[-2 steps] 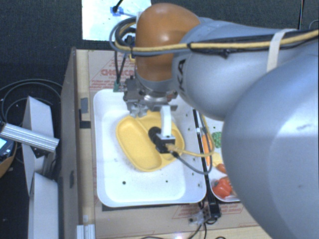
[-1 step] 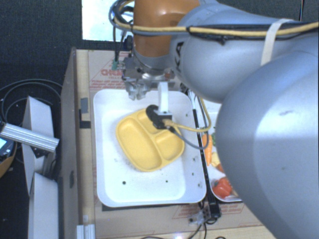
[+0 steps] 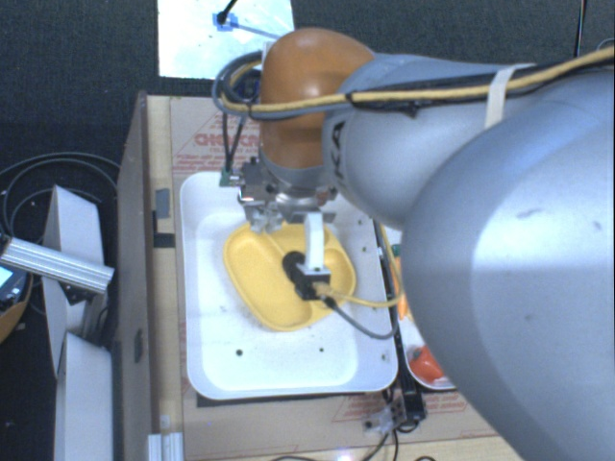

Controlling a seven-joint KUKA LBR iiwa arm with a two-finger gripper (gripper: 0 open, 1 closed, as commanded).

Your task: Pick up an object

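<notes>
Yellow dish [image 3: 258,281] lies in the left bin [image 3: 207,353], with the end effector [image 3: 276,214] low over its far rim — apart or together, I cannot tell. Best grip is probably the thin raised edge — come straight down, one side inside the rim

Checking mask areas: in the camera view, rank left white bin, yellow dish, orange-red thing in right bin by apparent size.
1. left white bin
2. yellow dish, lying inside it
3. orange-red thing; the arm hides part of it, so its true size is unsure
</notes>
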